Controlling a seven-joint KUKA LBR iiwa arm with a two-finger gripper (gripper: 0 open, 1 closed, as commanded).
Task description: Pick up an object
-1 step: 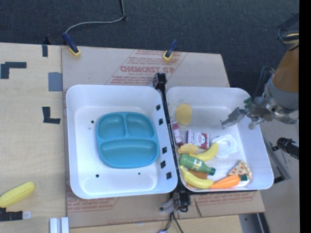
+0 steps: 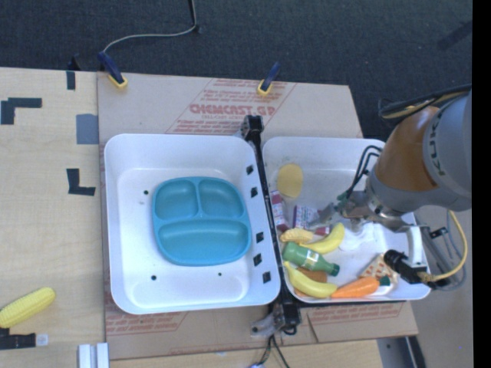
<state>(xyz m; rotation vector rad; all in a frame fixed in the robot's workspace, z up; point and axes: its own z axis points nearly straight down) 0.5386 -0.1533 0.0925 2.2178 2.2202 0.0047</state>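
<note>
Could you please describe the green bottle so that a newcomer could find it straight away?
Look in the right bin, among the toy food near its front edge. The green bottle lies on its side between two yellow bananas, the only green item there, with an orange label band.

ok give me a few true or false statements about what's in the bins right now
1. The blue tray lies in the left bin. True.
2. The green bottle is in the left bin. False: it lies in the right bin, among the bananas.
3. A corn cob lies outside the bins. True.
4. The carrot sits on the tray. False: it lies near the right bin's front edge.
</note>
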